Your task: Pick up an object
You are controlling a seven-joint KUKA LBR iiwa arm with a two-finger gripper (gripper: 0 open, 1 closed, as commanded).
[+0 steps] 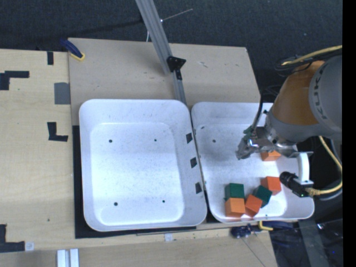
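i see the hand (247, 146) low in the right bin (222, 118), and i cannot tell its state. an orange block (271, 155) lies just beside it, partly under the wrist; other blocks (245, 200) crowd the near edge. i think the hand may miss the block and push it away

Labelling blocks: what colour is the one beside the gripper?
Orange: the small orange block, in the camera view.

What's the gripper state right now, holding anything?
Gripper: over the right bin, beside an orange block; open or shut cannot be told, nothing visibly held.
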